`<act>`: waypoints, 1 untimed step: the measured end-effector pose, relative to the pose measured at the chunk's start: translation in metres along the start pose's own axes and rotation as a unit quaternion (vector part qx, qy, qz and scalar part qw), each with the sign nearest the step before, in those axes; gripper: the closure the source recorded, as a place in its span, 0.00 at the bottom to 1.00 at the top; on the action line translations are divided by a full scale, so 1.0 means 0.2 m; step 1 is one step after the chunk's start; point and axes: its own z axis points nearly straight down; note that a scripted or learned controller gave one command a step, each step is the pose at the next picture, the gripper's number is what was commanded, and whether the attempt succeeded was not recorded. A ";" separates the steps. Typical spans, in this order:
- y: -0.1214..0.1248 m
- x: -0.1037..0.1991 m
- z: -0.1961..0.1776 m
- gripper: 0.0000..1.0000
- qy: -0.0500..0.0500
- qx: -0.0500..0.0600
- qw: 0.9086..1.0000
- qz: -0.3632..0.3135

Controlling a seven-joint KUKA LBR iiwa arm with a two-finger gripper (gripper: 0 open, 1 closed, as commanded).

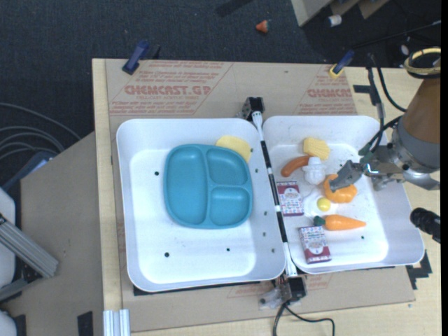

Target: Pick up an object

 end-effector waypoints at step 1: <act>0.27 0.05 0.67 0.00 -0.001 -0.004 1.000 0.000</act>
